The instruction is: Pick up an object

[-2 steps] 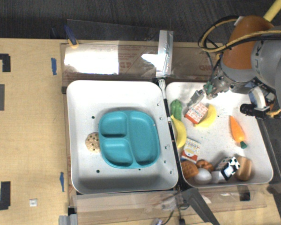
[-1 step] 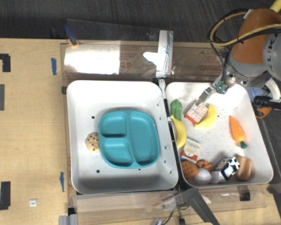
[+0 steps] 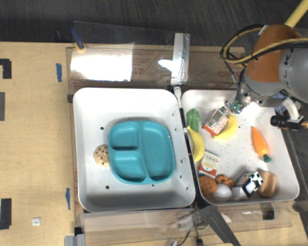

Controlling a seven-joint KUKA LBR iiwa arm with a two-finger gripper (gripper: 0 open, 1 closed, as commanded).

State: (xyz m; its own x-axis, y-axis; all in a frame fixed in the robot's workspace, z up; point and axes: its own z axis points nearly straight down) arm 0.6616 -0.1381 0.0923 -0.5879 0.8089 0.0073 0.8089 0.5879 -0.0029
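Fixed overhead slant on both bins

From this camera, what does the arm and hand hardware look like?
The arm has a rounded grey shell with a broad orange band above the wrist. Black and yellow cables loop beside the band. A black fitting sticks out of the grey body. The hand is small, metallic and silver-grey.

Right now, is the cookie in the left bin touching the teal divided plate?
Touching. In the camera view the cookie lies on the bin floor with its right edge against the left rim of the teal plate, with no white gap visible between them.
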